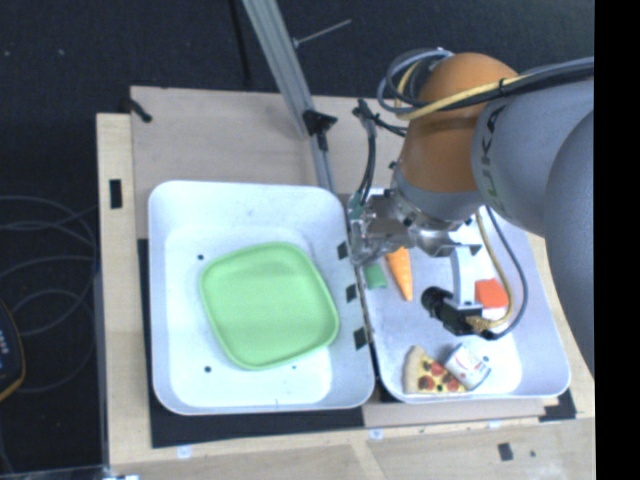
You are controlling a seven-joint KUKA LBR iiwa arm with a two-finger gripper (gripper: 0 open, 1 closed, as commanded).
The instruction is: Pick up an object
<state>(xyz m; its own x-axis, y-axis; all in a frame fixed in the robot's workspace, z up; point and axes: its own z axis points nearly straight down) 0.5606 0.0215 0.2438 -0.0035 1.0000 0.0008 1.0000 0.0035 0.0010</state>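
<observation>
Your orange carrot (400, 271), tapered to a point, lies in the right bin (540, 368) just below the gripper (372, 236); whether that is clenched, you cannot tell. The same bin holds a pizza slice (427, 373); the left bin (180, 218) holds a green plate (267, 305).

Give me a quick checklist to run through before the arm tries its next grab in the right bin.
1. Gripper over the right bin: ok.
2. Carrot close below the gripper: ok.
3. Anything between the fingers: cannot tell.
4. Green block touching the carrot, may get in the way: not ok.
5. Pizza slice and small can away from the gripper: ok.
6. Green plate lying in the left bin, out of the way: ok.
</observation>
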